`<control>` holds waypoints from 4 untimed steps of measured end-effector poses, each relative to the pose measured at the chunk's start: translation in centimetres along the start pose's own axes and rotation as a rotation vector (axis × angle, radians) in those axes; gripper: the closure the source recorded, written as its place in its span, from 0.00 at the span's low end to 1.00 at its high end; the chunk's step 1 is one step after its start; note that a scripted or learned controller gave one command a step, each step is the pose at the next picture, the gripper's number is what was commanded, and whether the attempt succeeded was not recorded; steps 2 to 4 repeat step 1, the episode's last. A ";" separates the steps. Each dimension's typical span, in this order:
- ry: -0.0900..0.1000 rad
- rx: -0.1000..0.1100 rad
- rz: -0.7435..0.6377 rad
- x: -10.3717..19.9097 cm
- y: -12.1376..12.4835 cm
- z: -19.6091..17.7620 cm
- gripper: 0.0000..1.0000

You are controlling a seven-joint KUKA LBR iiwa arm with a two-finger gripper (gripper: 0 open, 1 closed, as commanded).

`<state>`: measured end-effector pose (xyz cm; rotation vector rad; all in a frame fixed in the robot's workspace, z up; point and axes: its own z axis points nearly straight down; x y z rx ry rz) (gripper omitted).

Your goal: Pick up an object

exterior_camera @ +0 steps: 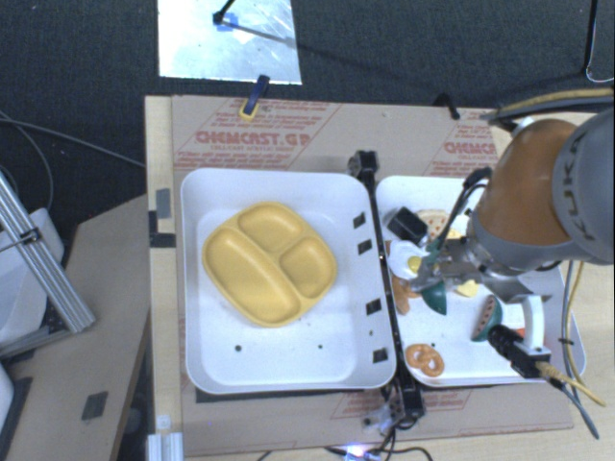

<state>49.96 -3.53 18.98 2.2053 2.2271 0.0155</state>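
My gripper (426, 270) hangs low over the left part of the right bin (553, 368), with the grey and orange arm reaching in from the right. Just left of it lies a white and yellow fried-egg toy (404, 259). A teal piece (435, 300) sits directly below the gripper, touching or nearly touching it. A small black block (405, 224) and a speckled flat piece (438, 225) lie behind. A pretzel (424, 358) rests near the front wall. A red and green slice (483, 318) and a yellow bit (468, 288) lie under the wrist.
The left bin (207, 353) holds a yellow divided plate (269, 262). A black divider rail (380, 257) runs between the bins. A brown piece (402, 297) lies against the right bin's left wall. The arm covers the right bin's back right part.
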 end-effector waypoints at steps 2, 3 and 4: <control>0.002 0.001 -0.003 9.1 -1.0 -9.7 1.00; 0.002 0.001 -0.003 9.1 -1.0 -9.7 1.00; 0.002 0.001 -0.003 9.1 -1.0 -9.7 1.00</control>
